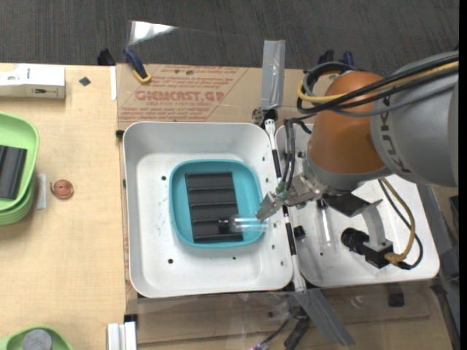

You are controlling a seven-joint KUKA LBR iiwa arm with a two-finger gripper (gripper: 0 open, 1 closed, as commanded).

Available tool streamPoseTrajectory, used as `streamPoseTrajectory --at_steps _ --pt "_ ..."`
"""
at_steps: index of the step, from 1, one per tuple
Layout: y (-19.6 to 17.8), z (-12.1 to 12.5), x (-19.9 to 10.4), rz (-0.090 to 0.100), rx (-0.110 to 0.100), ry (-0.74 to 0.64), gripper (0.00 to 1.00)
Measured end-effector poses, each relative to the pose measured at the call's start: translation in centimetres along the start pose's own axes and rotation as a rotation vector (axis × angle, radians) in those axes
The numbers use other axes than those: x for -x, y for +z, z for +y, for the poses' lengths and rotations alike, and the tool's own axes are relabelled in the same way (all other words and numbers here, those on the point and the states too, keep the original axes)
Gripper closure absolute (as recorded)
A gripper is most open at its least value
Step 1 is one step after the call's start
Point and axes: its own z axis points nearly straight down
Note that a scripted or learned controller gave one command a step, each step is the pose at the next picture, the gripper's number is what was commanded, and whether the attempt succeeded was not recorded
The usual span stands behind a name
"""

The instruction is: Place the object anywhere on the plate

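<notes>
Grey arm with orange band (pixel 350 122) reaches over the seam between the two bins. Pincer (pixel 268 207) sits at the right wall of the left shallow white bin (pixel 146 254), just off the right rim of the teal rounded-square plate (pixel 177 195). Pincer state: cannot tell, the tips are blurred against the bin wall.

Clear plastic tube (pixel 246 225) lies slanted over the plate's lower-right corner. Its left end rests on the black ribbed rectangular block (pixel 210 195), which lies in the plate's middle. Its right end is at the pincer tip; clamped or merely touching, can't say.

Right shallow white bin (pixel 416 261) is under the wrist. On the wooden tabletop (pixel 73 268) at far left: a lime-green tray (pixel 25 133) and a small copper-coloured disc (pixel 62 188).
</notes>
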Motion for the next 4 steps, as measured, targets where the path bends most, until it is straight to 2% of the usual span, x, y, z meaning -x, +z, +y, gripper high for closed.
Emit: streamPoseTrajectory --at_steps 1,2,3,4 --pt "-2.6 4.2 5.2 -0.001 0.003 -0.101 0.00" --pt "0.0 -2.9 0.1 0.000 0.000 -0.118 0.00" --pt "0.0 -3.8 6.4 -0.001 0.002 -0.073 0.00" --pt "-0.1 -5.3 11.6 -0.002 0.004 -0.263 0.00"
